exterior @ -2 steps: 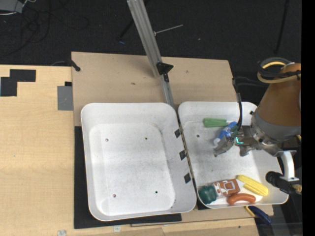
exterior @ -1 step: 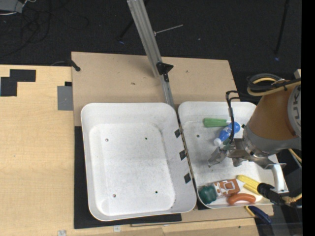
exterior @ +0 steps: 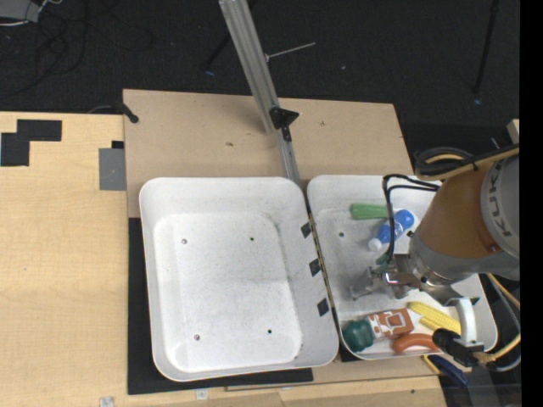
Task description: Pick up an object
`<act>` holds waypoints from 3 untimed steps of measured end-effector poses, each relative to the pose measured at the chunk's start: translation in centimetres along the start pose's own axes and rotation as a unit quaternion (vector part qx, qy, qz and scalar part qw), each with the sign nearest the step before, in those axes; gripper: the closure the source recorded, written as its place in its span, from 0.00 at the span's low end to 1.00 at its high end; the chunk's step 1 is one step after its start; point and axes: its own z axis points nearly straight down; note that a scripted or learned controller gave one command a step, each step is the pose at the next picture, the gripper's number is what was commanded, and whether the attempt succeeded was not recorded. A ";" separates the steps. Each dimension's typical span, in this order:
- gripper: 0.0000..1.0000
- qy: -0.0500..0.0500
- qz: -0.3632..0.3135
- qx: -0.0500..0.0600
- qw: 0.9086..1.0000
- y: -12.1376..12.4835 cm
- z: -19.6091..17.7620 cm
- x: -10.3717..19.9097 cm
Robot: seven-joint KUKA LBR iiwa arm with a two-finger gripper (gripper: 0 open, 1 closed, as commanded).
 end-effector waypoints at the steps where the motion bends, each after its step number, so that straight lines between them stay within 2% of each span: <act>1: 0.00 -0.001 0.000 -0.003 1.000 0.0 1.7 0.0; 2: 1.00 0.000 0.003 -0.002 1.000 0.0 0.8 -0.1; 3: 1.00 -0.001 -0.001 -0.005 1.000 0.9 -4.7 0.4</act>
